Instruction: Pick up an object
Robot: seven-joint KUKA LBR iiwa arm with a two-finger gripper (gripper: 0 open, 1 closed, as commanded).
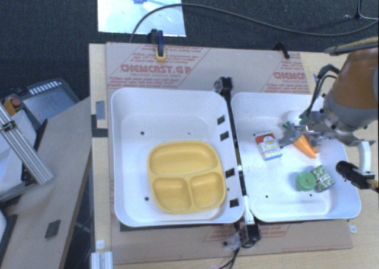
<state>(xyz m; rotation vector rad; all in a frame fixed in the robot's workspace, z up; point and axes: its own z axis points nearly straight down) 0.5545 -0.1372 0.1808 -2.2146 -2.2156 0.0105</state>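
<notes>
In the right bin (284, 211), my gripper (294, 134) hangs low near the middle, reaching in from the right under the arm's orange band. An orange carrot-shaped piece (307, 146) lies just below and right of it, touching or very close to the gripper's tip. Left of the gripper rests a small red, white and blue box (269, 146). Toward the bin's front right, a green round object (306, 181) sits beside a grey-green knobbly piece (322, 177).
The left bin (127, 143) holds a yellow divided plate (186, 176). A black divider (232, 143) runs between the two bins. A dark part of the arm (355, 174) juts over the right bin's right wall. Cables trail across the back of the bench.
</notes>
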